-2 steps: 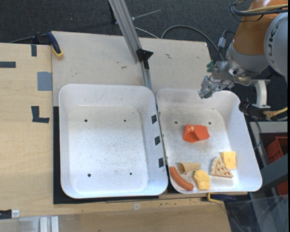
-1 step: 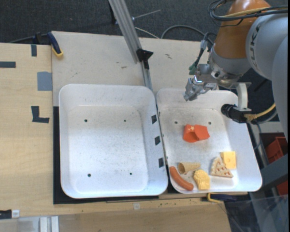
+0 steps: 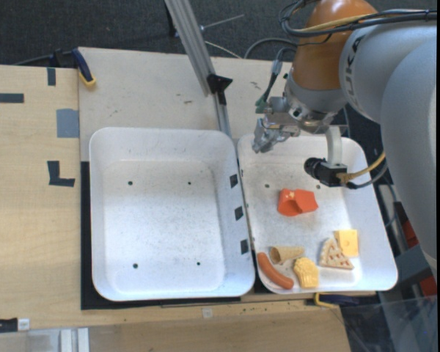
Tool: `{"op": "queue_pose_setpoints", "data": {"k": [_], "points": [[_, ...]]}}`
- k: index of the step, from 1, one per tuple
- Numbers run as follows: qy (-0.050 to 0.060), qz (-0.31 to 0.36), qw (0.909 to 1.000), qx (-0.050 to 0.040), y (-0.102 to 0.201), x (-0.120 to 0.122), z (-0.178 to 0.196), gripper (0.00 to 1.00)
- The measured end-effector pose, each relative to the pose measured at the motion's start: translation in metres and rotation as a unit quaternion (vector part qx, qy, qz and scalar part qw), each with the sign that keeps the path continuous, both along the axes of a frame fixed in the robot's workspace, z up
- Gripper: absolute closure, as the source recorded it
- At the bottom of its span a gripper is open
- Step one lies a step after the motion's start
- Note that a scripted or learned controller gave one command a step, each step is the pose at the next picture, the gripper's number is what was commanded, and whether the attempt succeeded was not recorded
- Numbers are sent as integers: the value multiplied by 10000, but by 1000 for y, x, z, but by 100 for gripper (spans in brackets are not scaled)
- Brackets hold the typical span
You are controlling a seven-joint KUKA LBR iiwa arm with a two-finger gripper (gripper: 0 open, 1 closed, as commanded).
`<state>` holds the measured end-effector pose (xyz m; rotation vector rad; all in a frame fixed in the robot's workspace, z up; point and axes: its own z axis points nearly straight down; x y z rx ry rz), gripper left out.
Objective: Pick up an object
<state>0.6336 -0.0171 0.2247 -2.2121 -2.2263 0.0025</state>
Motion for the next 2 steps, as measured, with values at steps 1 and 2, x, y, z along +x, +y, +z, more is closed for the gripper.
{"op": "queue_pose_setpoints", "data": {"k": [1, 2], "points": [[-11, 4, 10000, 5, 52, -6, 9, 100], [-13, 9, 10000, 5, 114, 1, 12, 100]]}}
